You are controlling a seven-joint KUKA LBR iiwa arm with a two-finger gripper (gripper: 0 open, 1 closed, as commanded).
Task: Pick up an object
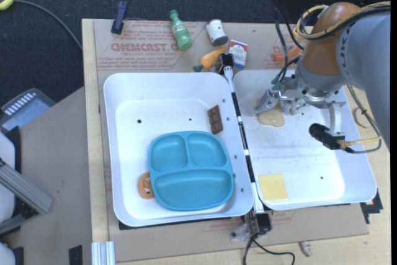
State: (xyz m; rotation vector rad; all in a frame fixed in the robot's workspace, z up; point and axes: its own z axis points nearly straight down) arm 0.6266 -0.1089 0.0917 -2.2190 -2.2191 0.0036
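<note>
My gripper [277,103] hangs low over the far left part of the right bin [347,189]. Directly under it, touching or nearly touching, lies a flat tan piece [271,118]. A yellow square slice [273,186] rests near that bin's front left corner. In the left bin [124,108] sit a blue divided plate [190,169], a brown chocolate bar [215,120] by the right wall, and a small brown cookie [145,186] tucked at the plate's left edge.
Behind the bins on the board lie a green bottle [180,31], a white can [216,32], a carrot [211,59], a small carton [237,53] and a dark blue tool [119,17]. The grey arm [363,40] covers the right bin's far right corner.
</note>
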